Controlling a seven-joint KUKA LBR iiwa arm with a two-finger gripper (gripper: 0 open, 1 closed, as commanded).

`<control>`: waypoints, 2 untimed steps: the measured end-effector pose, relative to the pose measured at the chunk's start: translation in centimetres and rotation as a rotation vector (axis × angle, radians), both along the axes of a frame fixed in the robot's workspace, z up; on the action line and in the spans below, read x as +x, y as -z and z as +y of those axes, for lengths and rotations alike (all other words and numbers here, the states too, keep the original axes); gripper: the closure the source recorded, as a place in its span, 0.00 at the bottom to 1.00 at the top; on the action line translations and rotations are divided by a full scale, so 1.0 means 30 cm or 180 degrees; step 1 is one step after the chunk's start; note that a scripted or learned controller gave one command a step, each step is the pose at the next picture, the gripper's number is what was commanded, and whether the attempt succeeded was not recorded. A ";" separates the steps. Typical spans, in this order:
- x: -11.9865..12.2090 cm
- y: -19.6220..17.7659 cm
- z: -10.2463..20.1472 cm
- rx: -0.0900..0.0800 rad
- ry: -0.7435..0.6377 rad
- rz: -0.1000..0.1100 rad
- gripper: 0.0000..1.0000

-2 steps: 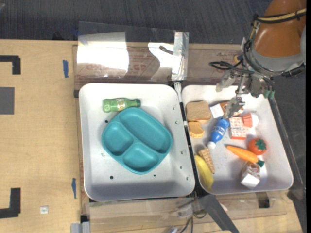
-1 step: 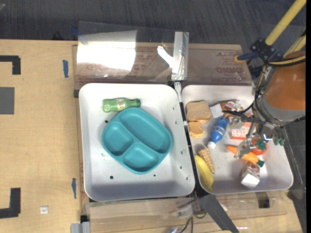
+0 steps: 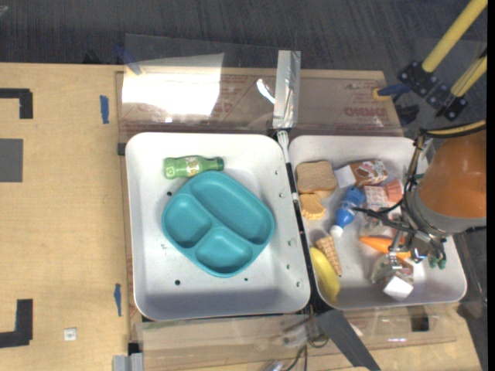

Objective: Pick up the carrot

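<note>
The carrot is a short orange piece lying on the floor of the right bin, near its middle. My gripper hangs low in that bin, just right of the carrot and touching or overlapping its right end. The grey wrist with its orange band rises above it at the right edge and hides the bin's right side. The tangle of cables and metal parts hides how the gripper stands on the carrot.
The right bin also holds two bread slices, a blue and white bottle, a corn cob, a banana, a white block and a red packet. In the left bin lie a teal divided plate and a green bottle.
</note>
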State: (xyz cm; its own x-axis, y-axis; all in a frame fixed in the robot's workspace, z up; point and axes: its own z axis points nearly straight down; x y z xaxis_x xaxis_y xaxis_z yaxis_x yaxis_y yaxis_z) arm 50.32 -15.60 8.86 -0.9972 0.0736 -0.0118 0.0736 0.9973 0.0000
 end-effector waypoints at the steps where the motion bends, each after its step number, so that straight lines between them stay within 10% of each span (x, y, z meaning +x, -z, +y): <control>1: 0.010 -0.040 0.002 -0.0007 -0.0008 -0.0023 1.00; 2: -0.032 -0.115 0.083 -0.0001 -0.0187 0.0012 1.00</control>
